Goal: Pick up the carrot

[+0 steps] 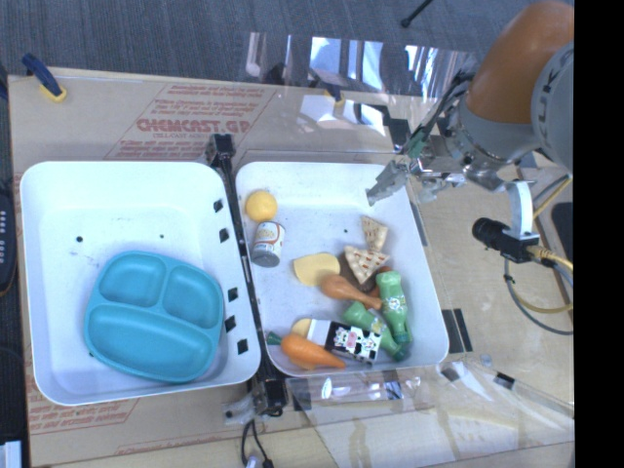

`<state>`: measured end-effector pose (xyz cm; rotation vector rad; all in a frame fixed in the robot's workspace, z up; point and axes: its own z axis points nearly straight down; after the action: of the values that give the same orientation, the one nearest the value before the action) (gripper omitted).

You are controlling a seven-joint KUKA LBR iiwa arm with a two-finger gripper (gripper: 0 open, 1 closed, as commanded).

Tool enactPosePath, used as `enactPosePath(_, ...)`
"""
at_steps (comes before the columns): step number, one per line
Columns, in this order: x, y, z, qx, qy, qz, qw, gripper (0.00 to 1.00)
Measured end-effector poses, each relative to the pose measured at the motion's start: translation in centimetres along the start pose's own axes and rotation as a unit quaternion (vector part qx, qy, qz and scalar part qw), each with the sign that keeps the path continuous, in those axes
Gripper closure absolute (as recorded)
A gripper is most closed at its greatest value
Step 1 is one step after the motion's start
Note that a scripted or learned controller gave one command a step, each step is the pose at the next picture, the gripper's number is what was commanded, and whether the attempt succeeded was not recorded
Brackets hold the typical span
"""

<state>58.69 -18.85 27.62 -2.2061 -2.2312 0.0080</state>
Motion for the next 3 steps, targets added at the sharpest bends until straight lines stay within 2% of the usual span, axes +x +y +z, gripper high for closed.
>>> enactPosePath(1,4.8,-0.5,15.3,0.008,0.002,-0.057,0.9983,0.0)
enactPosePath(2,8.6,-6.8,17.9,0.002,0.001,-0.08,0.9968,0.0)
enactPosePath(3,8.5,-6.7,16.9,0.003,-0.001,-0.086,0.9963,1.0)
